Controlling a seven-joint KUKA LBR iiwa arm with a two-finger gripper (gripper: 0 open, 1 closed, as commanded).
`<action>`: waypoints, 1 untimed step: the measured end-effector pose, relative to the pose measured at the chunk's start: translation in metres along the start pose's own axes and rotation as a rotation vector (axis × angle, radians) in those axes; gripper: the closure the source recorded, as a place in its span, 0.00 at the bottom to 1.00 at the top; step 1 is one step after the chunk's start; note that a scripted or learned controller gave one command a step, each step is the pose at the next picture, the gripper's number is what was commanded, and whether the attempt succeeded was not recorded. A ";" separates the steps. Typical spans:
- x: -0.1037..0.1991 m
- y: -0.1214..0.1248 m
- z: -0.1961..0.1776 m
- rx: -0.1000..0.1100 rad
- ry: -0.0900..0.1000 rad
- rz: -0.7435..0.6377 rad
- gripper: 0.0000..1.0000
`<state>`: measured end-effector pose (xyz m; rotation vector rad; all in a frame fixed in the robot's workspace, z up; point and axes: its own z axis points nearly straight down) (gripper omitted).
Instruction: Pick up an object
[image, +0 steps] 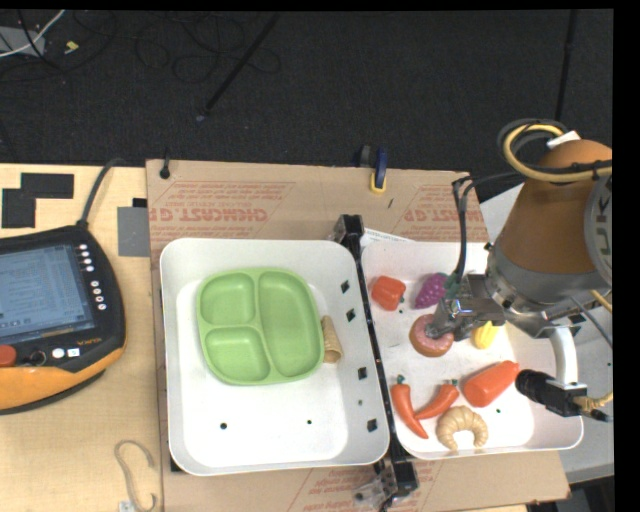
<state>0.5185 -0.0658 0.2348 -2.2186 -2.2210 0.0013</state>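
Note:
The right bin (560, 432) holds several toy foods: a pink donut (430, 338), purple grapes (431, 291), a small red-orange pepper (388, 292), a yellow piece (484, 334), a large orange-red carrot (490, 383), two red chillies (420, 405) and a tan croissant (462, 427). My gripper (452, 318) reaches down from the right, right at the donut's upper right edge, between the donut and the yellow piece. The wrist hides the fingertips.
The left bin (190, 420) carries a green three-compartment plate (256, 326), with a tan piece (331, 339) beside the plate's right rim. A teach pendant (50, 310) lies at the far left of the bench. A black divider (362, 340) separates the bins.

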 end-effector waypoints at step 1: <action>-0.006 -0.004 0.018 0.003 -0.001 0.001 1.00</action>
